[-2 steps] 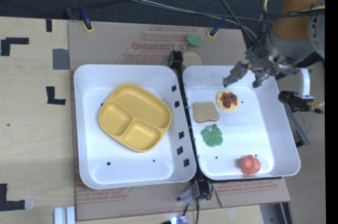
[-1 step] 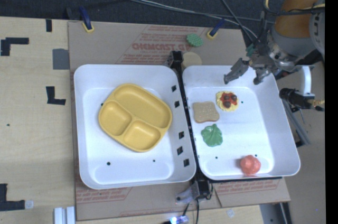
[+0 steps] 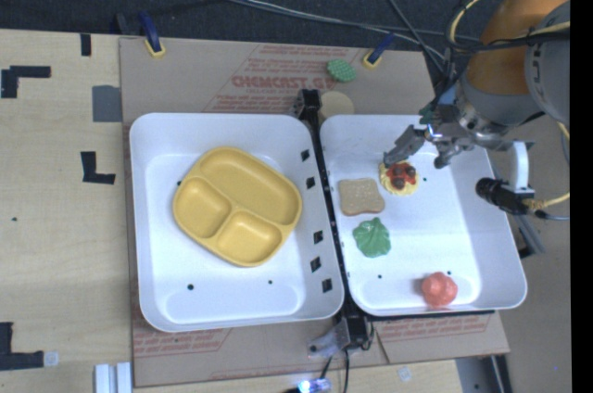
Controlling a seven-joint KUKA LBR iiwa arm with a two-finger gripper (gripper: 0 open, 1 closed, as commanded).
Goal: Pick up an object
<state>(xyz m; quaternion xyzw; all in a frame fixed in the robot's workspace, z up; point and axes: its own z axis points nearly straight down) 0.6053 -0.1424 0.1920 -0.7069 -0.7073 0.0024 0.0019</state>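
Apparently nothing is lifted yet, so the grasp and the lift are both left to do. Largest, the left shallow white plastic bin (image 3: 157,289) holds a yellow three-compartment plastic tray (image 3: 237,205). The right white bin (image 3: 491,280) holds a tan toast slice (image 3: 359,196), a green leafy toy (image 3: 372,238), a reddish round toy (image 3: 439,288) and a small yellow disc with red topping (image 3: 399,178). The two-finger gripper (image 3: 423,148) hangs just above that disc, fingers apart, holding nothing.
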